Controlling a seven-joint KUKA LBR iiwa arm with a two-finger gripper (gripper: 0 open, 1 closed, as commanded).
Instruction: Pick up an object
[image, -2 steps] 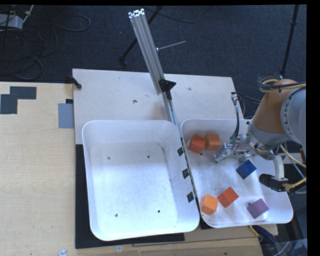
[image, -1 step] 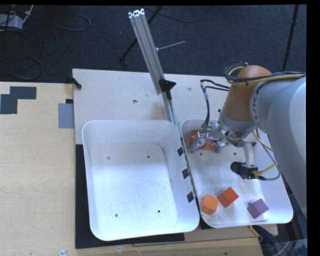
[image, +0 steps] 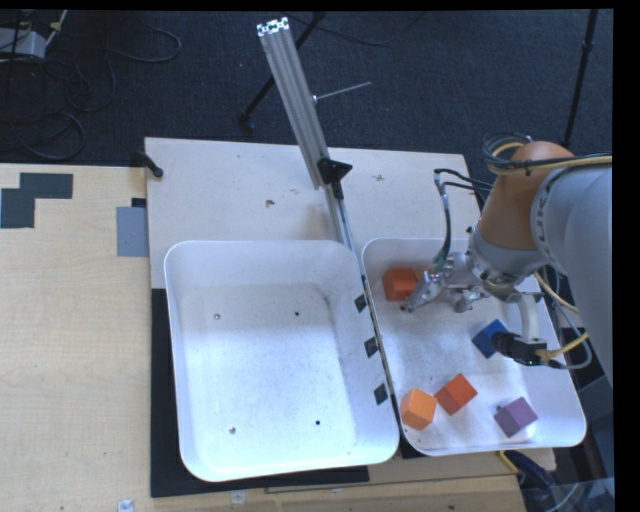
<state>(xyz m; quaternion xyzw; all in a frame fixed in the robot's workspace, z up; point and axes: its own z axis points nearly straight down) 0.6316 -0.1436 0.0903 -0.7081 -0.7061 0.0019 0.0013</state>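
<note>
The right bin (image: 560, 425) holds several blocks. An orange-red block (image: 399, 283) lies near its upper left corner. My gripper (image: 422, 296) hangs low in this bin, just right of and touching or almost touching that block. A blue block (image: 489, 337) lies to the gripper's lower right, partly behind a cable. Near the front edge sit an orange block (image: 418, 408), a red-orange block (image: 456, 393) and a purple block (image: 515, 416).
The left bin (image: 190, 300) stands beside the right one, with a row of black clips (image: 368, 345) along the shared wall. A slanted metal post (image: 300, 110) rises behind the bins. The arm's wrist and cables (image: 520, 230) overhang the right bin's far right side.
</note>
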